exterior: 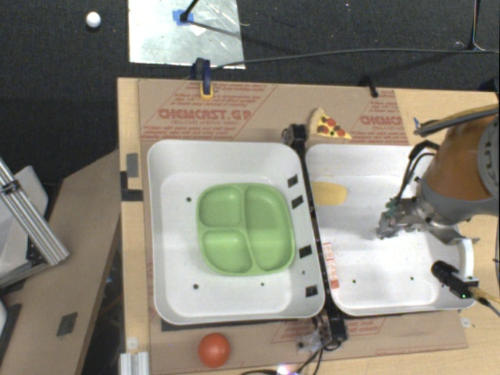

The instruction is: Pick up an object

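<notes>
A green divided plate (245, 229) lies in the left white bin (168, 170). In the right bin (367, 287) a pale yellow flat piece (329, 194) rests near the left wall. My gripper (388, 226) hangs low over the right bin's middle, to the right of the yellow piece and apart from it. Nothing shows between its fingers. A toy pizza slice (329, 126) lies on the board behind the bins, and a red-orange ball (214, 349) sits on the bench in front of the left bin.
The grey and orange arm (469, 170) covers the right bin's far right side. Black clips (301, 201) line the divider between the bins. A foil sheet (186, 22) and a small white ball (94, 19) lie at the back.
</notes>
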Available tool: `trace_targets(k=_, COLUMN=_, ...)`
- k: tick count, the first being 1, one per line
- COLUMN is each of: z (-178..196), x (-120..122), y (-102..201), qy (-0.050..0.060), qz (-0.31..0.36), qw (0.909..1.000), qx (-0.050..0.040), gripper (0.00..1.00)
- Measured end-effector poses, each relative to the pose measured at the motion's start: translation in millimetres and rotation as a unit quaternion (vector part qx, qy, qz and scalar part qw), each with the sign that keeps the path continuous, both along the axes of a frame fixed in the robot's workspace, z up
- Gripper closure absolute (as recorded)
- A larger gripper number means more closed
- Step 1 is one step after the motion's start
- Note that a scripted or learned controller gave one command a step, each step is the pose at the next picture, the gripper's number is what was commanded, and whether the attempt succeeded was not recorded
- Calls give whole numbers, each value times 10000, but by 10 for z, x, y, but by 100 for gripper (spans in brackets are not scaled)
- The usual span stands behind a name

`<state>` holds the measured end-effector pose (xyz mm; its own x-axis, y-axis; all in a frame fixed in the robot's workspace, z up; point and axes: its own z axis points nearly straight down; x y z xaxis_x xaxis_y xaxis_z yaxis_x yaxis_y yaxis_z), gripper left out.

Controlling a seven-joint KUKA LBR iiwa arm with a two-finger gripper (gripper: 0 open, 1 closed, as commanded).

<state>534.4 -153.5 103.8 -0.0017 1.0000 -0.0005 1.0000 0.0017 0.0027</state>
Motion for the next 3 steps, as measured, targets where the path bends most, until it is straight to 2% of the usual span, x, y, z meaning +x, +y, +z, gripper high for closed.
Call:
trace_targets(k=2, z=1173, x=17, y=37, qy=-24, qz=18, qw=10000, qx=-8, gripper=100)
trace_targets(k=3, z=1017, x=24, y=37, qy=9, qz=5, qw=10000, qx=-1, gripper=100)
